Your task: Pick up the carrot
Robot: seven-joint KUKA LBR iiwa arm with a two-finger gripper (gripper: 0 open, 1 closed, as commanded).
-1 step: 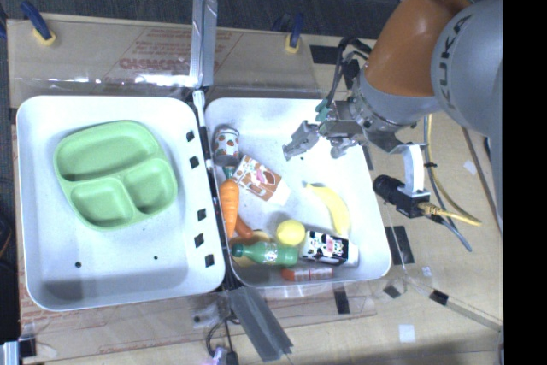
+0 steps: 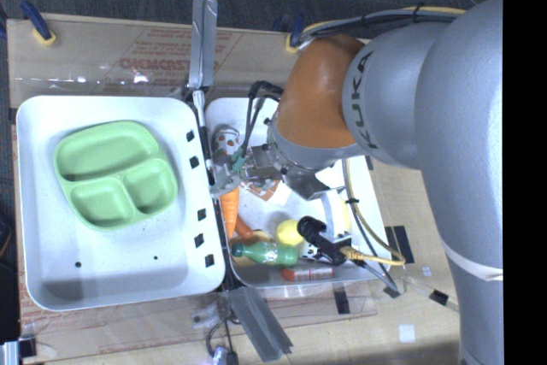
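The left bin point(image 2: 34, 209) carries a green divided tray point(image 2: 115, 171) and nothing that bears on the pick. The right bin point(image 2: 224, 108) holds the working clutter, and the carrot point(image 2: 230, 210) lies hard against its left wall, just beside the divider between the two bins. The carrot's long axis runs roughly up and down the camera view, parallel to that wall, with the broad end uppermost and the taper pointing toward the near edge of the bench point(image 2: 94, 55). Its lower end meets a green bottle-shaped toy point(image 2: 267, 253), and a yellow round item point(image 2: 289, 231) sits just to the right of that. The end effector point(image 2: 242, 165) hangs directly above the carrot's broad end, slightly toward the right of it, so the target lies immediately below and a little to the left of the tool. Whether its grasping parts are apart or together cannot be told; the wrist hardware and cabling crowd the area. No part of the carrot is visibly clamped, so the pick is judged not yet made. The coming move likely calls for a short descent with a small shift toward the bin wall, the closing direction set across the carrot's width. The wall's closeness is the probable hazard, leaving little clearance on that side. The arm point(image 2: 444, 124) reaches in from the right, its orange band point(image 2: 318, 94) above the wrist.
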